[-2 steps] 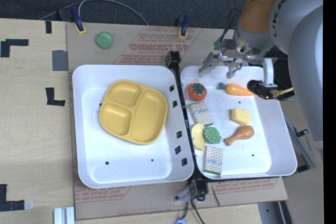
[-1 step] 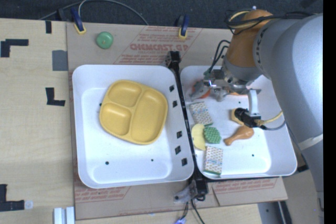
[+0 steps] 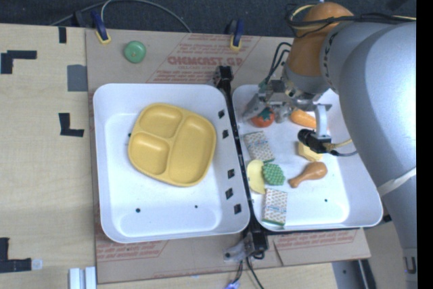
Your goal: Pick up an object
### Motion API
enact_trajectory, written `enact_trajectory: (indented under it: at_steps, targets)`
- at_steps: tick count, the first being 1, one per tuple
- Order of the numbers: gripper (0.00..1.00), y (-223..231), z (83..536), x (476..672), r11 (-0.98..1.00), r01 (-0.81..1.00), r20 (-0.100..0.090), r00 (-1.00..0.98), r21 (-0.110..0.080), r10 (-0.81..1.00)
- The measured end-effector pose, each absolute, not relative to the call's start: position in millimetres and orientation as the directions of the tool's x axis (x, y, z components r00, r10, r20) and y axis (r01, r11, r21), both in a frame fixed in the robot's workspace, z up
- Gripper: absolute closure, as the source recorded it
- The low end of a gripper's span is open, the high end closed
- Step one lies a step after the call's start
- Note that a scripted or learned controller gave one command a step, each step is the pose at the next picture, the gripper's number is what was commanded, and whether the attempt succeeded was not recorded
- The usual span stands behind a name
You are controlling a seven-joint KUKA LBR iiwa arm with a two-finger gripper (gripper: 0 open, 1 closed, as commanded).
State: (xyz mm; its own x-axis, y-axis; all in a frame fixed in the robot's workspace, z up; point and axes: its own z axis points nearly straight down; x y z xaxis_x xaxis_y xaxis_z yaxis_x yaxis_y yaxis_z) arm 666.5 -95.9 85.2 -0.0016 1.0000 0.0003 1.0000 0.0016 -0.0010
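1. Two white bins side by side on the bench: left bin (image 3: 111, 213), right bin (image 3: 352, 210), meeting at a black divider strip.
2. Left bin holds a yellow divided plate (image 3: 172, 143), lying flat, three compartments facing up.
3. Right bin holds the small items: red tomato-like piece (image 3: 263, 119) near the top left, orange carrot-like piece (image 3: 302, 118) to its right, grey patterned packet (image 3: 258, 144) below the tomato piece.
4. Lower down: pale yellow round piece (image 3: 255, 176) against the bin's left wall, green knobbly piece (image 3: 274, 174) touching it, brown drumstick (image 3: 308, 174) to the right, another patterned packet (image 3: 275, 206) near the bottom edge.
5. Pale yellow wedge (image 3: 310, 151) sits just above the drumstick, partly under a black part of the tool.
6. Arm comes in from the right; gripper (image 3: 269, 105) is low over the top of the right bin, right above the tomato piece.
7. Grasp state: cannot tell, too cluttered and blurred at the tip. Nothing visibly gripped.
8. Green ball (image 3: 134, 51) lies on the cardboard outside the bins, above the left bin.
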Motion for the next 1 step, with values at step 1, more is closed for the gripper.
enact_trajectory:
  at_steps: [1]
  targets:
    - [1.00,-95.5,95.4,666.8,0.003,1.000,0.000,-0.003,0.000,1.000]
